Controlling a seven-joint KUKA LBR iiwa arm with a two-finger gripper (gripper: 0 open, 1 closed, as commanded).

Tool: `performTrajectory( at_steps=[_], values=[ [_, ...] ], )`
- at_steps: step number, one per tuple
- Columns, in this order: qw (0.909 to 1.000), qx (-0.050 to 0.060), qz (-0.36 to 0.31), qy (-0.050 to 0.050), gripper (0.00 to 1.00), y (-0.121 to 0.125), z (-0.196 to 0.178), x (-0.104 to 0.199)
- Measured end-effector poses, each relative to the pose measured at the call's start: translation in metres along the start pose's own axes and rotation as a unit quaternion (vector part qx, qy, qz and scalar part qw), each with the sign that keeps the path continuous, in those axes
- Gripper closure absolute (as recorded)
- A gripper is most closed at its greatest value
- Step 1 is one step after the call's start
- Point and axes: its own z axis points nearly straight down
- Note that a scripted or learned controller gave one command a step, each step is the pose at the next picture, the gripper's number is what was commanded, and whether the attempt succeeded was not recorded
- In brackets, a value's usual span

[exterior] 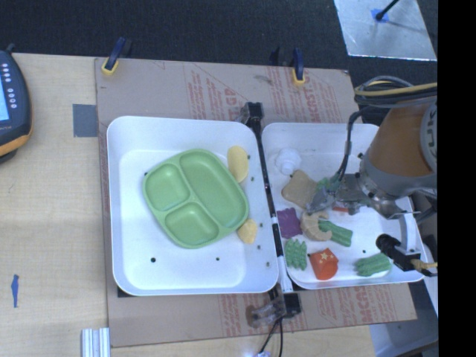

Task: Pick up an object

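**Gripper low in the right bin among toy food**

Nearest the lens, the grey arm (401,151) with its orange band reaches in from the right and drops into the right bin (327,134). Its gripper (328,194) sits low over the clutter, and whether the jaws are spread or pressed together cannot be told; nothing is seen plainly between them.

Just left of the jaws, touching or nearly so, lies a tan bread-like piece (297,188). Up and left of them sits a small white object (287,160). Below the jaws are a tan ring-shaped piece (314,230) and a green piece (340,235) beside it. Lower left lie a purple piece (288,220) and a green ridged piece (296,253); a red strawberry-like piece (323,264) and another green vegetable (372,264) rest further below.

Well to the left of the jaws, the left bin (134,274) holds a green divided plate (195,196), with two yellow pieces, one (237,162) at its upper right edge and one (248,231) at its lower right.
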Motion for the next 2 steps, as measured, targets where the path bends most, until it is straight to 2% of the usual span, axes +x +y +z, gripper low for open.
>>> performTrajectory(
  at_steps=[1,2],
  values=[
    [1.0,-0.005,-0.001,-0.002,0.0,0.03,0.015,-0.008],
    [1.0,-0.009,-0.001,-0.003,0.0,0.092,0.013,0.019]
  ],
)
